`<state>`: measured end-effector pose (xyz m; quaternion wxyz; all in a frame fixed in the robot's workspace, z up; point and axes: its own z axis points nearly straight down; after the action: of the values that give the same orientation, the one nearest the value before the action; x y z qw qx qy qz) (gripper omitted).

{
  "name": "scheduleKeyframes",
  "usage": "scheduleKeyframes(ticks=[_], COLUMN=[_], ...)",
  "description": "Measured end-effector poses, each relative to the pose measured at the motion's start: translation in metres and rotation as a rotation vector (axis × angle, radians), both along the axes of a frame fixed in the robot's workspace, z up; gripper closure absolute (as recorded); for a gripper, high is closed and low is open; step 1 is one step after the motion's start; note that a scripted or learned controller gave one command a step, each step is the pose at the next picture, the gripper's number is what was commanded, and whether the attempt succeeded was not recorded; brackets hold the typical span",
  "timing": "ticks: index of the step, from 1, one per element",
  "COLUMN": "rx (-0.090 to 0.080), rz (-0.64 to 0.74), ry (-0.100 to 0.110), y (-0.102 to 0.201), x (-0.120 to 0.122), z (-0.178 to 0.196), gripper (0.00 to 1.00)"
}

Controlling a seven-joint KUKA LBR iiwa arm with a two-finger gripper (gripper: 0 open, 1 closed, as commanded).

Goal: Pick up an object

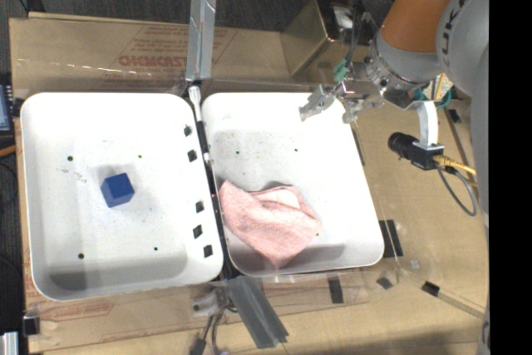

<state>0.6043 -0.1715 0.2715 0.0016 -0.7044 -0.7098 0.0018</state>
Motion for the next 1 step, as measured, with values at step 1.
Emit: scheduleKeyframes(ticks=[1], rx=[0.000], rz=[-0.022], ry=[0.000], y=[0.0129], x=[-0.0476], z=[-0.0558], gripper=[0.00])
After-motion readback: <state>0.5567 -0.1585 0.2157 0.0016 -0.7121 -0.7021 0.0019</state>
